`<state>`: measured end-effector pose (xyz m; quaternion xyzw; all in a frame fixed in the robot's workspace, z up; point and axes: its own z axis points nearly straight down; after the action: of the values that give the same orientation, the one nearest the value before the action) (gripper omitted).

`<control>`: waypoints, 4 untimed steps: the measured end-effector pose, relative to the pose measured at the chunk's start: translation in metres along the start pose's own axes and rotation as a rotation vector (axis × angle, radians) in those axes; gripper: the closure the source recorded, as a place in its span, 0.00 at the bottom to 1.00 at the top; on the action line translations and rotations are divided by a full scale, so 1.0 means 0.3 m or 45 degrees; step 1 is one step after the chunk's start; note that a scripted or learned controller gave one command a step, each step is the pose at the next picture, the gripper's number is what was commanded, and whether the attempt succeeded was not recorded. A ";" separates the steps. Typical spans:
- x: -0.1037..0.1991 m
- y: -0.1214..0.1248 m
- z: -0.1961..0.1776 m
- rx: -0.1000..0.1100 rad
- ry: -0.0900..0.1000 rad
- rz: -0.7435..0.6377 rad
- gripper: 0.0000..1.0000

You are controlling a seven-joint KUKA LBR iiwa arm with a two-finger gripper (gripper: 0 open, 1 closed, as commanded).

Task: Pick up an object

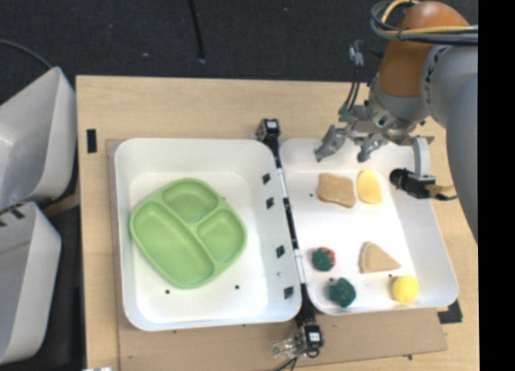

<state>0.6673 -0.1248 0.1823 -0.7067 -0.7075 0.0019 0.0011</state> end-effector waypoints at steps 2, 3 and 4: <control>0.022 -0.018 0.274 -0.006 -0.002 -0.001 0.00; 0.018 -0.010 0.229 -0.014 -0.004 -0.001 1.00; 0.015 -0.010 0.088 -0.010 0.000 0.000 1.00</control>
<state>0.6643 -0.1202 0.1560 -0.7067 -0.7075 -0.0009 -0.0016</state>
